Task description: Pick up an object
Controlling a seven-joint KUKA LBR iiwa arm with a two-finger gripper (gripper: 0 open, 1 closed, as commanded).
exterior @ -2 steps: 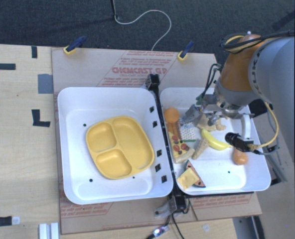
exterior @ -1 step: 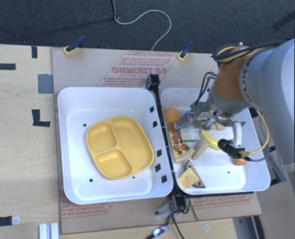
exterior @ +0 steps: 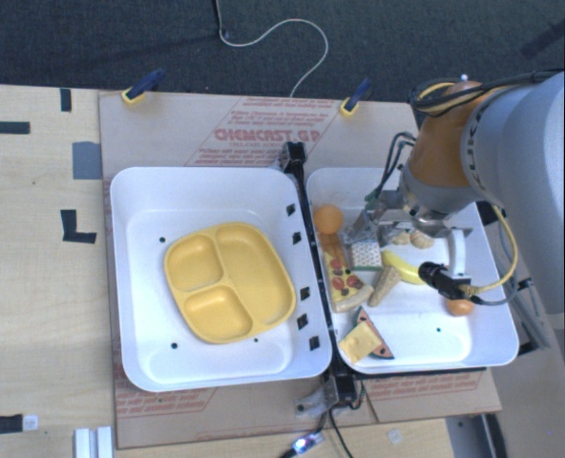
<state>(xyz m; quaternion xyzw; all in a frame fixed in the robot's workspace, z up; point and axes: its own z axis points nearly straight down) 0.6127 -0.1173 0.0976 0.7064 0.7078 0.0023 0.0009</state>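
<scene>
The gripper [exterior: 366, 239] was poised over the right bin [exterior: 488, 346], just beside an orange ball [exterior: 327, 218]; its state could not be told.

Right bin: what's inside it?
Right bin holds an orange ball, pizza slice, banana and wedge. The gripper and arm cover the rest.

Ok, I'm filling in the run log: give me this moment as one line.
pincer low in right bin | among toy food, by banana | yellow tray in left bin
</scene>
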